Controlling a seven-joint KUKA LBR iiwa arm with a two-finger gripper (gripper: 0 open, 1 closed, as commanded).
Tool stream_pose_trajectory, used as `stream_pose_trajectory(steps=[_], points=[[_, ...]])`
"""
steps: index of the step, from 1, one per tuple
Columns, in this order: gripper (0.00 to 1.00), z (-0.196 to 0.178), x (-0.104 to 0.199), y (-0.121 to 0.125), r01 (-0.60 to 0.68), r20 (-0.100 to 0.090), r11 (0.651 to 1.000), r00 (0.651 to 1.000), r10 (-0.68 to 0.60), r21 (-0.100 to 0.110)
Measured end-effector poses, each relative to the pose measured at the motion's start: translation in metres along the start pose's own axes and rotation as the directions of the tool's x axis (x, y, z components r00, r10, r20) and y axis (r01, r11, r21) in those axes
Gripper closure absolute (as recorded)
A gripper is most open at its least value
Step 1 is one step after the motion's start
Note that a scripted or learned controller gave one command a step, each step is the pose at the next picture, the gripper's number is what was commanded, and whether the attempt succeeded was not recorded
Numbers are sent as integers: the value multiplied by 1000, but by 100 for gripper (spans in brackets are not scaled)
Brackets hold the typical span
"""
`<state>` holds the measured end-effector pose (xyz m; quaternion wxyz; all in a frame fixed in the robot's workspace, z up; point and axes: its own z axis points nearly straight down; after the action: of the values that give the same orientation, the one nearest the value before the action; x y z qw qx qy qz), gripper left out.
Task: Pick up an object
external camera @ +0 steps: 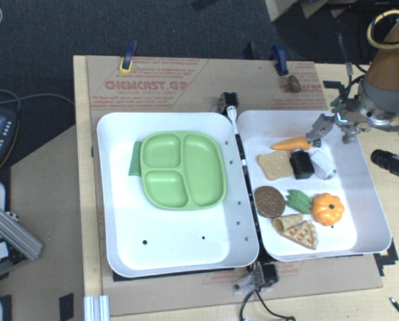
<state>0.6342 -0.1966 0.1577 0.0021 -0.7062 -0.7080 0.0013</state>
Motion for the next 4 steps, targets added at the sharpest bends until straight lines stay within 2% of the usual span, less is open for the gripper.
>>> stream_pose_trajectory(steps=[1, 2, 3, 4], points=[[0, 63, 4, -2, -1, -1, 1000, 1000, 1, 1], [0, 73, 5, -2, 0, 0, 1000, 1000, 0, -2], [100, 61, 5, -1, 0, 2, 1000, 1000, 0, -6], [100, -2, 4, -3, -2, 4, 1000, 1000, 2, -11]])
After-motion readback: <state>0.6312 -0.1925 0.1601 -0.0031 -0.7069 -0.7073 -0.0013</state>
